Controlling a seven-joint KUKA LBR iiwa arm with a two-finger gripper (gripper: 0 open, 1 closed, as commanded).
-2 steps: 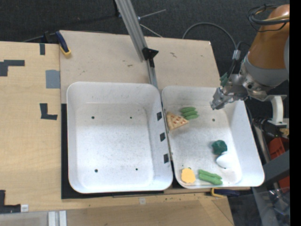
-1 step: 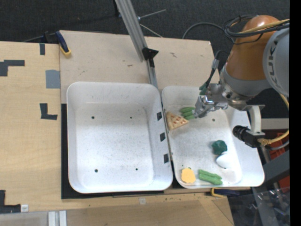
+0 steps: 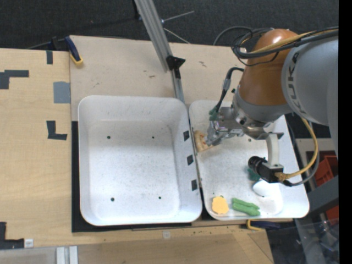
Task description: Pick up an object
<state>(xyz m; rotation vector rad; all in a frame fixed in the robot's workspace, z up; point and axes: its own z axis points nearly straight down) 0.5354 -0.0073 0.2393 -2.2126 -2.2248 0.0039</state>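
Note:
My gripper hangs low over the left side of the right bin, under the grey arm and its orange band. A small tan object lies right at the gripper's tip, against the bin's left wall, partly covered by the gripper. Whether it is touched or held is not visible. At the bin's front edge lie a yellow-orange object and a green elongated object. A white object rests at the right, with a dark green piece just above it.
The left bin stands beside the right one, separated by a narrow divider with black clips. A slanted metal bar rises from the back of the bench. A cable with a black connector hangs from the arm over the right bin.

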